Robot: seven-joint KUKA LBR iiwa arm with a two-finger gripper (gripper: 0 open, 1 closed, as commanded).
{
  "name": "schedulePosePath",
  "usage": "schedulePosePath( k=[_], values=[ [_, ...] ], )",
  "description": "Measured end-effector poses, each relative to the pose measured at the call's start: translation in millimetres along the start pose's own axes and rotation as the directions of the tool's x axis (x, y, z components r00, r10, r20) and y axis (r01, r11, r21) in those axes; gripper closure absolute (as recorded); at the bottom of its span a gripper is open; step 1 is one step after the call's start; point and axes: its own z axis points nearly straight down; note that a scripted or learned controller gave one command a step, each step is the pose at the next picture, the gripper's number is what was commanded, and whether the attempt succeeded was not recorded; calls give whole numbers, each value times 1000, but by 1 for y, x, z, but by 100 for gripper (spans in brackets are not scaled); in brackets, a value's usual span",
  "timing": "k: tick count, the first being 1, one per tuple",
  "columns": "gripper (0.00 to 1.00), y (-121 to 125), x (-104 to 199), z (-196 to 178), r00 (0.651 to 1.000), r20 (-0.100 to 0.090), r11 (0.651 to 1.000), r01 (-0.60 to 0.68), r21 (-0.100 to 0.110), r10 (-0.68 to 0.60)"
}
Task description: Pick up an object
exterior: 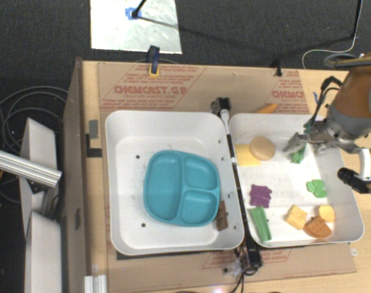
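Jaws (298, 145) hang low over the far right part of the right bin (350, 188), and we see a small dark green piece (297, 155) right at their tips; whether it sits between the fingers or just under them we cannot tell, nor how wide they stand. Above them we see the grey arm (356, 112) with its orange band coming in from the right.

In the right bin we count several toy foods. A round tan bun (262, 147) lies at the far left of that bin, touching a pale yellow block (246, 157) just to its left. Nearer to us, a purple piece (260, 195) lies near the bin's middle, and a long green piece (259, 223) lies beyond it at the near left. At the near right we see a yellow cube (296, 216), an orange-brown wedge (318, 227) beside it, and a small yellow piece (326, 212) just beyond. A light green leafy piece (316, 188) lies apart at the right.

In the left bin (121, 163) a teal divided plate (181, 187) lies flat in the middle. An orange piece (266, 108) lies on the bench outside the right bin's far rim.
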Motion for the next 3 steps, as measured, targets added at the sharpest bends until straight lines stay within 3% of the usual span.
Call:
schedulePosePath(
  k=[1, 2, 3],
  values=[
    [0, 9, -11, 39, 1000, 0, 1000, 0, 3, 0],
    [0, 44, 43, 37, 1000, 0, 1000, 8, -1, -8],
    [100, 43, 40, 26, 1000, 0, 1000, 6, -3, -6]
  ],
)
